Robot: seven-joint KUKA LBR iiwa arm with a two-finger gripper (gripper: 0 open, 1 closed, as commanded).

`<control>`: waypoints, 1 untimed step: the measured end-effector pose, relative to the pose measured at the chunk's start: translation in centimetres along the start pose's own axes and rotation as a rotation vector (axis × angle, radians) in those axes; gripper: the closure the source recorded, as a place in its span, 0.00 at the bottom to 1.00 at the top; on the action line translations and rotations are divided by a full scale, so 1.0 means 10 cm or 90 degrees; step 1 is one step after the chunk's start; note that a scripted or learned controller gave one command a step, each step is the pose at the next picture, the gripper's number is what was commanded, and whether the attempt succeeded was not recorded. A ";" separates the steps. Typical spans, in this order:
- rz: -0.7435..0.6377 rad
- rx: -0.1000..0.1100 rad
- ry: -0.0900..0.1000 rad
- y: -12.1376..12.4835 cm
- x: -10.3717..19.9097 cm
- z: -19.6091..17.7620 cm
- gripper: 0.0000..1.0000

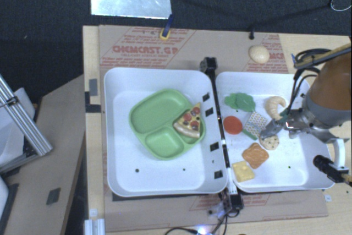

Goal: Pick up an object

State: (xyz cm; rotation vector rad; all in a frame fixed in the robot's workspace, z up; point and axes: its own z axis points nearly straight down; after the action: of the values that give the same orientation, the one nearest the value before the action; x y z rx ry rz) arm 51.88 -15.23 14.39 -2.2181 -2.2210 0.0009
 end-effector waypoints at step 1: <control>0.001 -0.002 0.000 0.00 -0.03 0.61 0.00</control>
State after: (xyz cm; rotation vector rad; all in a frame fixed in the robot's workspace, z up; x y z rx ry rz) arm 51.91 -15.49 8.28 -2.2219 -2.2209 -0.0025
